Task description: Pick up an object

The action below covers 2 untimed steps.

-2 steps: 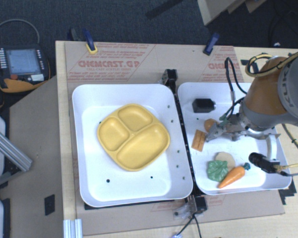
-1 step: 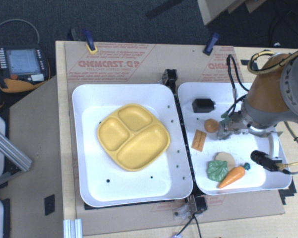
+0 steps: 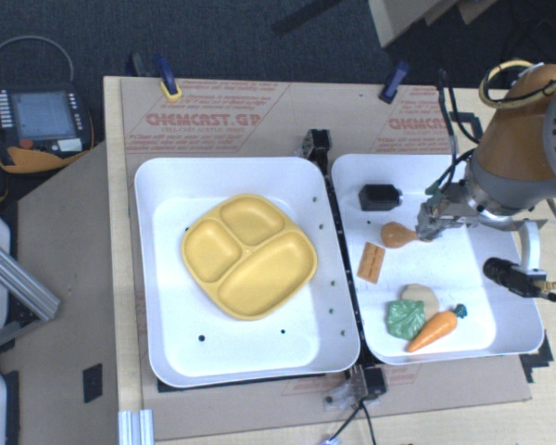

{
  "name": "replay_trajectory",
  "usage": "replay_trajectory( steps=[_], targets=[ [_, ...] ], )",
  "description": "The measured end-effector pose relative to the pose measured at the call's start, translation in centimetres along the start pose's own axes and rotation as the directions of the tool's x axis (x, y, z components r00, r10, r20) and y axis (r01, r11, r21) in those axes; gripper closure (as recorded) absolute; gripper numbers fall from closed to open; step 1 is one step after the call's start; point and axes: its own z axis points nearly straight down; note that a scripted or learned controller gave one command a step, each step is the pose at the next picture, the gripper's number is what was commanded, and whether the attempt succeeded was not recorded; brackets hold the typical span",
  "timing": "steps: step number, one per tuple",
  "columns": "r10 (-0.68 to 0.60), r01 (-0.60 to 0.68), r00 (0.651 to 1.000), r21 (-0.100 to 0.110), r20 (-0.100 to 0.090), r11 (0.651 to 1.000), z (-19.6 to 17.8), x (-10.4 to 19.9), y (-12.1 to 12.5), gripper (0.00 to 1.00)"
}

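Dark carpet surrounds the desk (image 3: 119,248), whose brown printed sheet carries two shallow white bins side by side. In the left bin (image 3: 171,336) lies a yellow plate (image 3: 250,256) with three compartments, set at a slant near the middle. The right bin (image 3: 505,327) holds the loose things. A black block (image 3: 380,196) lies toward the far left corner. An orange-brown piece (image 3: 398,235) with a rounded end lies just in front of the block, and a tan ridged wafer (image 3: 372,262) lies close below that. In the near part a green leafy piece (image 3: 405,319), a pale round piece (image 3: 419,295) and an orange carrot (image 3: 435,330) with a green top crowd together. The grey arm (image 3: 514,151) with its orange band reaches in from the right. It places the pincer (image 3: 431,222) low over the right bin, at the right end of the orange-brown piece, seemingly touching it. Whether the pincer is apart, together or clamped on that piece cannot be told from this angle.
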Motion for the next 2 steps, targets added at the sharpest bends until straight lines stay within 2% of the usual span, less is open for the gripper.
replay_trajectory(
  steps=[2],
  targets=[
    [0.000,0.000,1.000,0.001,0.000,1.000,-8.3,-0.5,0.6,1.00]
  ],
)
